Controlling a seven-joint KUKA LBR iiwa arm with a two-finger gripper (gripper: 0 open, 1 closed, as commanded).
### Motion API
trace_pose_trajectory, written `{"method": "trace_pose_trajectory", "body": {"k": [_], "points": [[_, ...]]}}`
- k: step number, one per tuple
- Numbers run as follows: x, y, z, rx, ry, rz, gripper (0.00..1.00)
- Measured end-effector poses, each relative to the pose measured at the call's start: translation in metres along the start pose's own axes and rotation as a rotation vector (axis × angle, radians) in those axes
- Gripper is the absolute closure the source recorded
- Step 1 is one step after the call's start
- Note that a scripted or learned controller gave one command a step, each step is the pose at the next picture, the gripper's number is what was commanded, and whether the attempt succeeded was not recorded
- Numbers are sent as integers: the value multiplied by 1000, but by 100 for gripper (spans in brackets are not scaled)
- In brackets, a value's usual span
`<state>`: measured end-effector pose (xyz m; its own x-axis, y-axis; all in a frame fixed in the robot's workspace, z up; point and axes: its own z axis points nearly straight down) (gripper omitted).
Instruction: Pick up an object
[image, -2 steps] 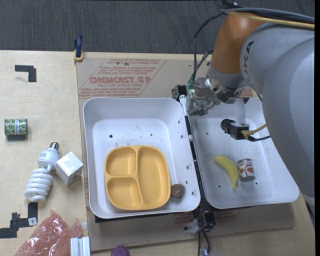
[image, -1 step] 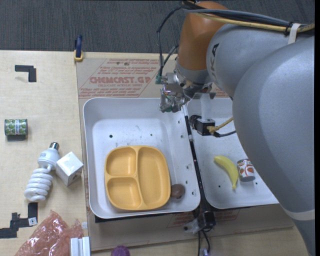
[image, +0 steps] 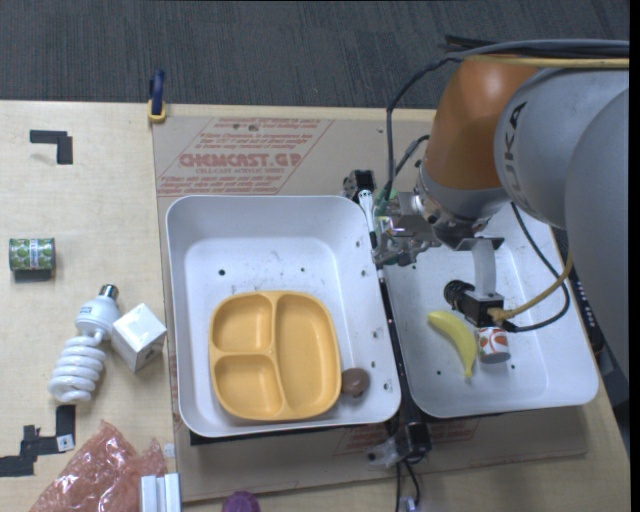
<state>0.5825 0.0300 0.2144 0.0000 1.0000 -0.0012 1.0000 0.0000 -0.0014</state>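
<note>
A banana (image: 455, 340) lies in the right bin (image: 530, 375), toward the bin's 6 o'clock side. Its long axis runs from about 11 o'clock to 5 o'clock, with a slight curve. A small orange and white can (image: 493, 345) stands just beside it at its 3 o'clock, perhaps touching. The banana looks like the easiest thing to pick.

The arm (image: 480, 130) reaches in from 3 o'clock and hangs over the bin's 11 o'clock corner, near the wall shared with the left bin (image: 260, 250). From the jaws, the banana lies at roughly 5 o'clock, near but apart. I cannot tell whether the jaws are apart or together.

The left bin holds a yellow divided plate (image: 275, 355), with a small brown ball (image: 354, 381) at its 4 o'clock. On the desk (image: 90, 200), well apart at 9 o'clock, lies a spiral bulb (image: 85, 345).
</note>
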Motion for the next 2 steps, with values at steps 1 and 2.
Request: {"method": "trace_pose_trajectory", "body": {"k": [1, 2], "points": [[-36, -79, 13, -1, 1, 2, 100], [-36, -79, 13, -1, 0, 2, 0]]}}
